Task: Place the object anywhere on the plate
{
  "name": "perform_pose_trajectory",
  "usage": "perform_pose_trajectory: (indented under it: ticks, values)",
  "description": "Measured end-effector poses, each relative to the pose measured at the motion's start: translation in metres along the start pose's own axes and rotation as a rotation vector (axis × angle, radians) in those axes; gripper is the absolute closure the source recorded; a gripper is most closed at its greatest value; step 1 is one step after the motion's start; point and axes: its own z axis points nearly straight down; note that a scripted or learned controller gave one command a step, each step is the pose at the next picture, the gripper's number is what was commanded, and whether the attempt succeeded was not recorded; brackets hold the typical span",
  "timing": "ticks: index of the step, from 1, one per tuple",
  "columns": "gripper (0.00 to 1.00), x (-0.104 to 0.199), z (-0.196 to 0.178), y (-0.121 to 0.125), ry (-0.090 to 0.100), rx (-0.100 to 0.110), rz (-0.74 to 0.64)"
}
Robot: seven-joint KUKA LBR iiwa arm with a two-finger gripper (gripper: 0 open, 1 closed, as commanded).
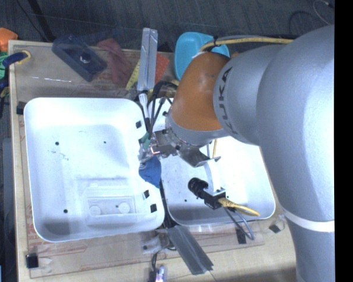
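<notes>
The blue object (150, 173) lies at frame centre, at the divide between the bins (47, 128), directly under the gripper (148, 150). Grip state: cannot tell. Judged light, possibly soft; take it mid-body.

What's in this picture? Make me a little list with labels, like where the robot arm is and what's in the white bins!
arm: grey with an orange band, reaching in from the right
gripper: low over the wall between the two bins
blue object: right under the gripper, at the right bin's left edge
left bin: has a clear plastic piece near its front
right bin: partly covered by the arm
holding anything: cannot tell
</notes>
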Motion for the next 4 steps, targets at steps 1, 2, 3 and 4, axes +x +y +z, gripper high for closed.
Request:
perform_pose_trajectory:
  ticks: [1,2,3,4]
  values:
    - [1.0,0.053,-0.043,-0.041,0.001,-0.001,0.001]
    - [1.0,0.081,-0.04,-0.02,0.0,-0.002,-0.046]
    - [1.0,0.123,-0.02,-0.029,0.0,0.002,0.125]
    - [1.0,0.088,-0.034,0.011,0.0,-0.002,0.065]
